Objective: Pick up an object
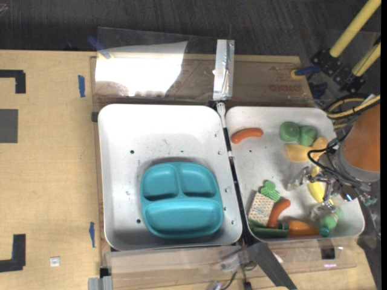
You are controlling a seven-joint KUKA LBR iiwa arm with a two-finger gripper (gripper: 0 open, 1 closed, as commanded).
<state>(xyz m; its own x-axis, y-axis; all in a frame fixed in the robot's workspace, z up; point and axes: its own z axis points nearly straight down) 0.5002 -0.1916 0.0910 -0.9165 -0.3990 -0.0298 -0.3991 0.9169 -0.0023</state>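
Tan bench (pixel 48 180) bears left bin (pixel 115 162), right bin (pixel 254 162), touching.

I see open floor in the right bin (pixel 254 121) at its centre and near-left wall. Toys crowd its front and right side under the arm (pixel 363 144). A teal tray (pixel 180 199) fills the left bin (pixel 121 125) front; its rear is open.

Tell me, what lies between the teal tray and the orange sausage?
In the camera view, the adjoining bin walls lie between the teal tray and the orange sausage; the rest is bare white floor.
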